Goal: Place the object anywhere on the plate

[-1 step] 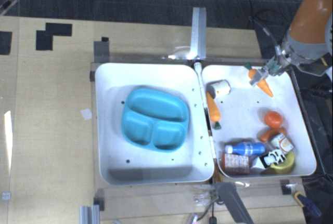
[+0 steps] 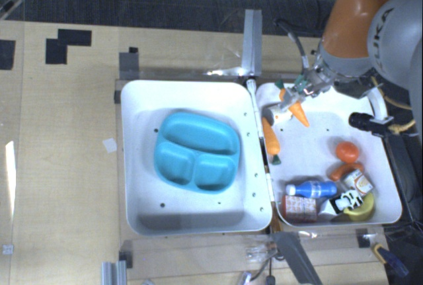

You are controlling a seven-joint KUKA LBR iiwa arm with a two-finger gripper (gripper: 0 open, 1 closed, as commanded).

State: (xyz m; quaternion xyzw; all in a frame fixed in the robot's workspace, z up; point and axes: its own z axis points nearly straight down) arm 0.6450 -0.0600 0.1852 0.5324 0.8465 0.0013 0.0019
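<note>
The gripper (image 2: 299, 93) hangs over the far left corner of the right bin (image 2: 390, 164), and a small orange carrot (image 2: 299, 112) sits between its fingers, tip slanting down toward the bin floor. A second, longer carrot (image 2: 269, 138) lies along that bin's left wall. The blue three-compartment plate (image 2: 196, 150) rests in the middle of the left bin (image 2: 135, 164), nothing on it. By the right bin's near edge cluster a blue-capped bottle (image 2: 310, 189), a red packet (image 2: 301, 206), an orange ball (image 2: 347, 151) and a yellow item (image 2: 360, 209); their labels are too small to read. On the arm (image 2: 377, 19), part of the lettering "KU" shows.
</note>
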